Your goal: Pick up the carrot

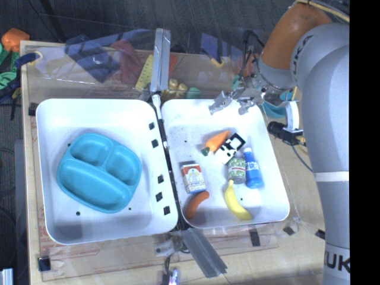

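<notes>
The carrot, orange with a green stem end pointing lower left, lies tilted in the upper middle of the right bin. My gripper hangs at the bin's far rim, above and slightly right of the carrot, clearly apart from it. Its two metal fingers stand spread with nothing between them.
The right bin also holds a black-and-white tag, a small can, a blue bottle, a banana, a red-and-white carton and a sausage. A blue divided plate lies in the left bin.
</notes>
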`<state>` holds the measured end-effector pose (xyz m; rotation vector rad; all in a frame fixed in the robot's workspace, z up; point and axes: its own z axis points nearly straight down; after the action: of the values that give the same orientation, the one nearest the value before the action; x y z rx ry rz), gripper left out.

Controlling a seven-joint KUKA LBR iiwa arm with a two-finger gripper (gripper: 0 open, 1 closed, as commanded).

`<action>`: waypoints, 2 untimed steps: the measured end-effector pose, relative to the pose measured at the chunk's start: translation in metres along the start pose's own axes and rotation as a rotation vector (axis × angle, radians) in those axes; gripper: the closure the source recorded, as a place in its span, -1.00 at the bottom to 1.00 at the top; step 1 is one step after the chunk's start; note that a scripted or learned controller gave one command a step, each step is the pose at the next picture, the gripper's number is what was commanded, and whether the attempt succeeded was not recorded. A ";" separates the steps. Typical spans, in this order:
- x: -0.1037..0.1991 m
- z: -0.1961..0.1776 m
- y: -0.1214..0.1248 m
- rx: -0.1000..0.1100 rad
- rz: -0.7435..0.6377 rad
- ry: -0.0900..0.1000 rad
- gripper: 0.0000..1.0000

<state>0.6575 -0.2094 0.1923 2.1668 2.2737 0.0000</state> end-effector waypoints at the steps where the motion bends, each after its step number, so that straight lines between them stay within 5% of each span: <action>1: 0.002 0.099 -0.041 -0.001 -0.194 -0.001 -1.00; 2: 0.002 0.089 -0.041 0.000 -0.198 -0.001 1.00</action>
<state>0.6168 -0.2092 0.1033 1.9304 2.4762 -0.0008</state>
